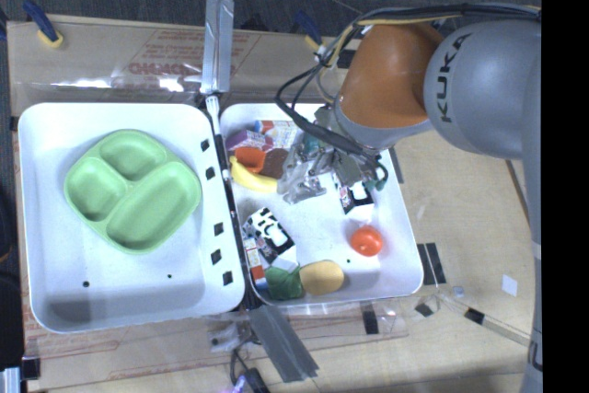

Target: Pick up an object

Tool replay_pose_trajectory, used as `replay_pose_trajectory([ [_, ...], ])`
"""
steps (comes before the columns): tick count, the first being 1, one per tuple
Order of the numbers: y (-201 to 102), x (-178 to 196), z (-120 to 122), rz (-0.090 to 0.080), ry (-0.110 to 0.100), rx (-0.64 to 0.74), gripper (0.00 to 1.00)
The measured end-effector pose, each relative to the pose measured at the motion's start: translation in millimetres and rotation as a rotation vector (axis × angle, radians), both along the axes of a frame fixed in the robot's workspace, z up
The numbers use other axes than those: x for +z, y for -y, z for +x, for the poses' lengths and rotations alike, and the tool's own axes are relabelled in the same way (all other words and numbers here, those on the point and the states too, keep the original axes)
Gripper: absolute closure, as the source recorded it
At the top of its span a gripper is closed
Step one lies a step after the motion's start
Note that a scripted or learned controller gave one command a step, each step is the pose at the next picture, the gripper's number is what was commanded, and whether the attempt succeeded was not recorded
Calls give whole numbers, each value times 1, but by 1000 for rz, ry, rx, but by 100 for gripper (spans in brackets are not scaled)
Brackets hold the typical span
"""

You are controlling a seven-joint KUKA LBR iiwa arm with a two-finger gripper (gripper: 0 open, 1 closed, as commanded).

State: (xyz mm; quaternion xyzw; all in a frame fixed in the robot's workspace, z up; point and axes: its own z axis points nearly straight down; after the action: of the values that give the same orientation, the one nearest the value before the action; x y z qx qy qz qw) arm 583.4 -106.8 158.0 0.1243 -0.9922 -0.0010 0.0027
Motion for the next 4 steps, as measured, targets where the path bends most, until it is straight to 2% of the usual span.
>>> replay_pose_trajectory([
  [1,-6,-67,-20,1,3,314,0],
  [2,33,-64,-45,1,4,399,0],
  [3,28,-50,17,0,10,561,0],
  [4,5,-63,76,-2,12,543,0],
])
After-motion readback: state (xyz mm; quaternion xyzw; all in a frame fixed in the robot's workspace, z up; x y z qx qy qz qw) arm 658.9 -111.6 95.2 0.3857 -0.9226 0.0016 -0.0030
